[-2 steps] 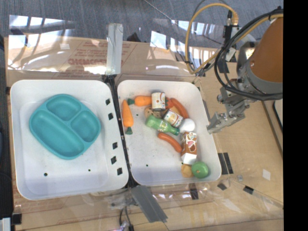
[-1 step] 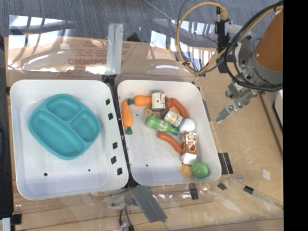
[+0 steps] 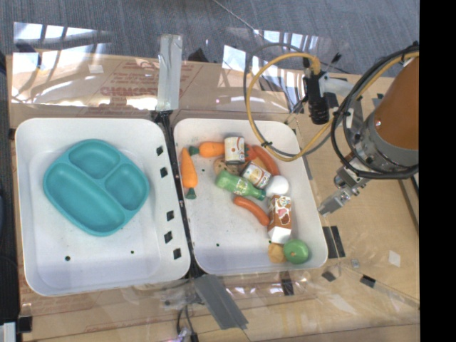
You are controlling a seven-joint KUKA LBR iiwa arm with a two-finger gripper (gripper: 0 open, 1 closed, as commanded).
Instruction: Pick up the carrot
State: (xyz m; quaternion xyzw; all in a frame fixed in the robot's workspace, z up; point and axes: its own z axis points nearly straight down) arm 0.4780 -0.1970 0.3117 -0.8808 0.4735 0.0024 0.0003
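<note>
The gripper point(image 3: 335, 201) hangs outside the right bin point(image 3: 226, 258), just past its right wall and over the bare bench, and at this slant I cannot tell whether it is open or closed; nothing is seen in it. The carrot point(image 3: 188, 171) lies well apart from the gripper, across the whole bin, lengthwise against the far left wall with its green end toward the camera. Being snug to that wall probably leaves little room for a grasp on that side. Between the gripper and the carrot sits a heap: a green bottle point(image 3: 239, 185), two small cans point(image 3: 234, 149), a white egg point(image 3: 278, 185), a carton point(image 3: 280, 216) and a green apple point(image 3: 297, 251), the last nearest the gripper. Farther still, in the left bin point(image 3: 28, 262), rests a teal divided plate point(image 3: 96, 185). The cans and carton bear printed labels too small to read, as is the reddish print on the cardboard point(image 3: 107, 84) behind.
</note>
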